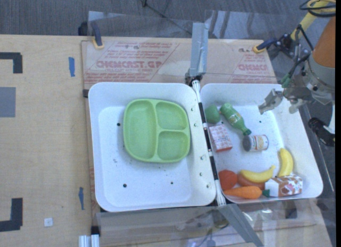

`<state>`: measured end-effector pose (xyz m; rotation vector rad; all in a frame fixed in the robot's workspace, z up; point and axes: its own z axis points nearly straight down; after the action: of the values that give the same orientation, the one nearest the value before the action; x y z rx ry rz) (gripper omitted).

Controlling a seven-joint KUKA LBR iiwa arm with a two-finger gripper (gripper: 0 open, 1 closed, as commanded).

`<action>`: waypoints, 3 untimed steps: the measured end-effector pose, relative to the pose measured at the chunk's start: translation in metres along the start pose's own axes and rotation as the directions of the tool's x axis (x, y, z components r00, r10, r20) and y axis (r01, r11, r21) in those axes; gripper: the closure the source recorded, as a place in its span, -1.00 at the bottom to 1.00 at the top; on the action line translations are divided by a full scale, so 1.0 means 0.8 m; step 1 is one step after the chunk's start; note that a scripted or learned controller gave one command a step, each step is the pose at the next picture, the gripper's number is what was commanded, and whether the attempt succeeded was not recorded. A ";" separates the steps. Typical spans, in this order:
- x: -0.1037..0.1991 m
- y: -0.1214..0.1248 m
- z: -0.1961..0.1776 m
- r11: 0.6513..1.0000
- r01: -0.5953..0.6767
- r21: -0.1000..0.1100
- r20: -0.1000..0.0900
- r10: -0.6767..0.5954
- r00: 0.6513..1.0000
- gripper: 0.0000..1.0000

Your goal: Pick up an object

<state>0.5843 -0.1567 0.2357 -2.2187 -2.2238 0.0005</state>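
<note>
While the grey two-finger gripper (pixel 281 102) hangs at right of frame, fingers spread wide, holding nothing, small toy foods below, green divided plastic plate (pixel 156 130) left of centre.

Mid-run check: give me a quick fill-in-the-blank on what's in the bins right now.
1. The green plate lies in the ____ bin.
2. The plate has ____ compartments.
3. The green bottle lies in the ____ bin.
4. The pincer hovers over that bin's ____ corner.

Missing words: left; three; right; top right
</note>
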 end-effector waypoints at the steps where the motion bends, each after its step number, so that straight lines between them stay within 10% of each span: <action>1: 0.038 -0.009 0.140 0.998 -0.059 0.000 0.000 0.059 0.998 -1.00; 2: 0.028 -0.077 0.183 1.000 0.010 -0.011 0.001 -0.010 1.000 -1.00; 3: 0.025 -0.076 0.171 1.000 0.005 -0.014 0.003 -0.005 1.000 1.00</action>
<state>0.5232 -0.1370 0.0991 -2.2213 -2.2377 -0.0122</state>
